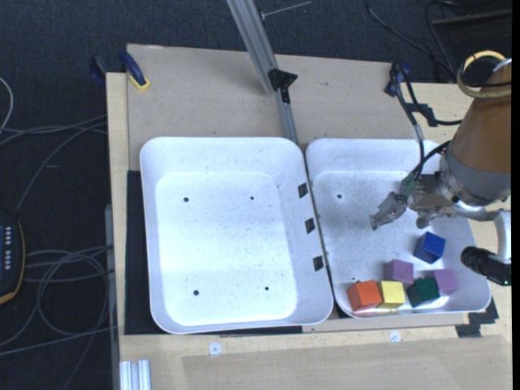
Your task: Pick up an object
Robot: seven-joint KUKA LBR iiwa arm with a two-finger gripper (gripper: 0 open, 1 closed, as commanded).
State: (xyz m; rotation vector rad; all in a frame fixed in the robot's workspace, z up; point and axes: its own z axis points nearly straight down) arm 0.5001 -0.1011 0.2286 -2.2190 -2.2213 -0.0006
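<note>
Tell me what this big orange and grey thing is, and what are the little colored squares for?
That is a robot arm, seen by a camera looking down from above. At its end is a gripper, like a two-fingered hand, hanging over the right bin. Nothing is between its fingers. The squares are toy blocks in that bin's near corner: a blue block, two purple, one orange block, one yellow, one green. The arm should pick one up. The left bin sits beside it.

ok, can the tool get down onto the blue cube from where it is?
Probably yes. The tool hangs over the right bin, and the blue cube sits alone, apart from the purple cube and the others. Nothing lies on top of it.
</note>
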